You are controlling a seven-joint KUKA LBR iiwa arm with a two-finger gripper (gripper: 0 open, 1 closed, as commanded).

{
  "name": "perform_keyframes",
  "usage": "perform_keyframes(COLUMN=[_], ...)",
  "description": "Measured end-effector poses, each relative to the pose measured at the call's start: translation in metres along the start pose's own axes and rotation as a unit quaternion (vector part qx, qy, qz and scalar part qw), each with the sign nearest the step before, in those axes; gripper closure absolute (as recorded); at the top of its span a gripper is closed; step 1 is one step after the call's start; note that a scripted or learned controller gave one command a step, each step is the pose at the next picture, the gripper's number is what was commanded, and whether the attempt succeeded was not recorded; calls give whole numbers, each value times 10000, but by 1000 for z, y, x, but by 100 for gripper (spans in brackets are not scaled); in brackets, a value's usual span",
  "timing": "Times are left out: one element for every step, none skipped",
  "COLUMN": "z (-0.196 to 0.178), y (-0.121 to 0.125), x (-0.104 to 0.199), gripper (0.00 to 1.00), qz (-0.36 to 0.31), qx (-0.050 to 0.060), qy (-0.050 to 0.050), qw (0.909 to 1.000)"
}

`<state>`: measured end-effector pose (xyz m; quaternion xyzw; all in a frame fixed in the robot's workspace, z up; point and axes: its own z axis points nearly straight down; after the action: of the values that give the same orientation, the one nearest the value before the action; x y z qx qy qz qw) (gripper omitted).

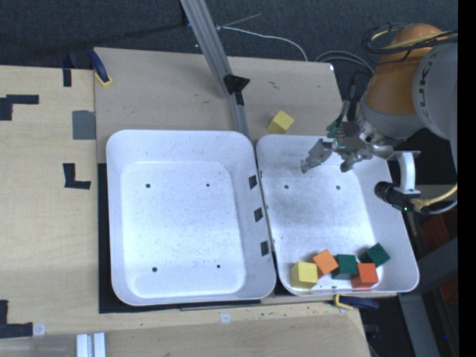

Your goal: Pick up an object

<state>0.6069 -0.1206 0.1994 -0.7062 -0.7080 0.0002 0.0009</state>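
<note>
Gripper (327, 161) hangs spread over bare floor of right bin (316, 214), blocks (338, 266) well apart.

Likely robotics lab: taped plywood bench (186, 88), twin white bins (119, 199), KUKA arm (409, 88), loose cables (260, 36).

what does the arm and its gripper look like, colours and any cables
The arm is bulky and rounded, grey with an orange band above the wrist. Thin dark cables loop over the orange part and run down toward the wrist. The gripper is small, dark grey metal with two slim fingers. A white bracket-like piece sits just below the wrist.
</note>
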Motion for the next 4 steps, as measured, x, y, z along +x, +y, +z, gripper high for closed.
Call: perform_keyframes(z=[-50, -30, -61, -117], y=[-5, 43, 37, -2], x=[-14, 58, 68, 77], gripper=[0, 0, 0, 0], qz=[7, -31, -2, -1], qx=[-25, -6, -15, -22], qy=[-9, 3, -2, 0], qw=[10000, 10000, 10000, 10000])
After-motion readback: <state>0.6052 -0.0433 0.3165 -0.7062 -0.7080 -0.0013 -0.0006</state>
